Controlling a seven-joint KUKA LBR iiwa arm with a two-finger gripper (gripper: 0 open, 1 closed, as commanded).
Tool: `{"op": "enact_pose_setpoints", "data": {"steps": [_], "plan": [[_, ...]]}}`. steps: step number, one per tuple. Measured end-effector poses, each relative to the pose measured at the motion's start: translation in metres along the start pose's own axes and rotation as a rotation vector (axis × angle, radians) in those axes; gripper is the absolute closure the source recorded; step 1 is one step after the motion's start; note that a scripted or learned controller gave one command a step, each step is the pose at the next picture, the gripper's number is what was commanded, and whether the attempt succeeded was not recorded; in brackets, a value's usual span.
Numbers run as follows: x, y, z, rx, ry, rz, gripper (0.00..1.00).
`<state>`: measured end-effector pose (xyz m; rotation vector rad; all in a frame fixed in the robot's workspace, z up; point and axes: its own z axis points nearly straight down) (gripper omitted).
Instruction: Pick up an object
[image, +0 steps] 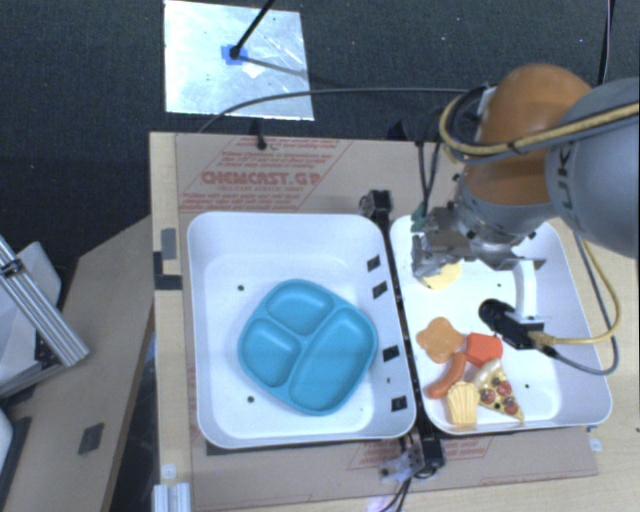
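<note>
Hovering hand beside bin wall

Dark carpet floor, silver sheet, tan bench

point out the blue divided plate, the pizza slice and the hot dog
blue divided plate (306, 346): camera view, on the ridge where its compartments meet, left bin.
pizza slice (498, 390): camera view, on its topped face, right bin.
hot dog (447, 378): camera view, on the middle of its length.
</note>
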<state>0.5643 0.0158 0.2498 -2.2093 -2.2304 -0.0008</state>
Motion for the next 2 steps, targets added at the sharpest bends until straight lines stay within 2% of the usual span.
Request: {"op": "enact_pose_setpoints", "data": {"steps": [2], "plan": [[0.089, -0.066, 0.021, 0.002, 0.0, 0.0, 1.0]]}}
